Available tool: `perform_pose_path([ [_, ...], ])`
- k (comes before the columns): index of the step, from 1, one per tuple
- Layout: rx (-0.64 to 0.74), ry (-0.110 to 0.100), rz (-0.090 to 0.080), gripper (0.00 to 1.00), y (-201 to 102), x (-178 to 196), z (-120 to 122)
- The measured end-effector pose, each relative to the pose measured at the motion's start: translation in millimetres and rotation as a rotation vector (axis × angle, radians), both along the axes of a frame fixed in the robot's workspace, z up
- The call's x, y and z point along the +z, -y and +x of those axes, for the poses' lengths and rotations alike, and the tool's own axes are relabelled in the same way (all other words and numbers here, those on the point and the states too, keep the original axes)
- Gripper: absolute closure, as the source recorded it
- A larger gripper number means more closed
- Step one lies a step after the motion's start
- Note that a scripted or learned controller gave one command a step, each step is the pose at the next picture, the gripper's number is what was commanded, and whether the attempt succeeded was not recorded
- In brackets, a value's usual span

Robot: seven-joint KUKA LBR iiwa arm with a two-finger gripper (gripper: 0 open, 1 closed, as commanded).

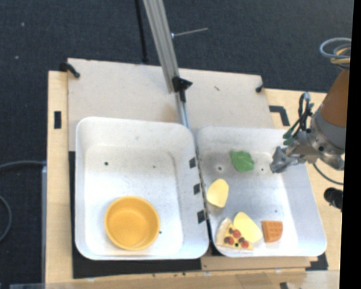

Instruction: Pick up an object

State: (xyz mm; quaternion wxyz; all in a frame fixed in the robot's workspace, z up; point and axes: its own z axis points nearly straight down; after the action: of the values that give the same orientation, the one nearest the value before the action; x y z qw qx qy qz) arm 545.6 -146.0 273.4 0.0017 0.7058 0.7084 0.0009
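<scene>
We see two shallow white bins side by side on a pale wooden bench [56, 164], both of smooth, faintly speckled plastic with rounded corners. In the left bin [96, 136] a round yellow bowl [132, 222] sits near the front edge, glossy and open upward. The right bin [298, 201] holds the small things: a lumpy green piece [242, 160] near the back edge, a pale yellow rounded wedge [218, 192] by the left edge, a cream wedge [247, 227] lying partly over a flat pizza slice [232, 237] dotted red and dark in the front left corner, and an orange block [272, 231] (ribbed or textured on top, as far as we can make out) just right of them near the front edge. The gripper [279, 159] hangs over the right bin's back right corner, dark and metallic under the grey wrist, well right of the green piece; nothing shows between its tips, and we cannot tell how wide it stands. A ribbed aluminium mast [164, 43] rises behind the bins.
</scene>
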Motion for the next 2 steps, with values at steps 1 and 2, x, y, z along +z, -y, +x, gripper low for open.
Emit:
perform_pose_path([
  [1,0.003,-0.002,0.001,1.0,-53.6,-13.8,0.6],
  [2,-0.001,-0.003,0.001,1.0,-106.7,-25.9,8.2],
])
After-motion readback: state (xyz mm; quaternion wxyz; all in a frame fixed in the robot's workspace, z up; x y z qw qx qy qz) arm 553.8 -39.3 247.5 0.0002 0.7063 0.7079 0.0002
